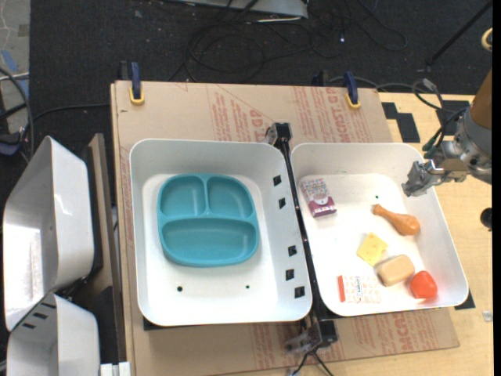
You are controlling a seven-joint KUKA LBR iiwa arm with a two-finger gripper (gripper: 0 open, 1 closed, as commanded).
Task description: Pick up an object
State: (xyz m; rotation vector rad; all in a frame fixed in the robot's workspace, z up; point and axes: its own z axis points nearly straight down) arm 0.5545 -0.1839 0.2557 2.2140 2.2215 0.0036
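The gripper (417, 180) is hovering at the right bin's (454, 245) upper edge, near the drumstick toy (397, 219), probably its target; its grip state I cannot tell.

Pincer (415, 182) hangs low, arm reaching from right

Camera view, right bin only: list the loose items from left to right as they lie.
Purple-and-white carton → white-and-red packet → yellow cheese wedge → tan bread piece and drumstick, roughly level across → red tomato. The gripper hangs at the bin's right wall.
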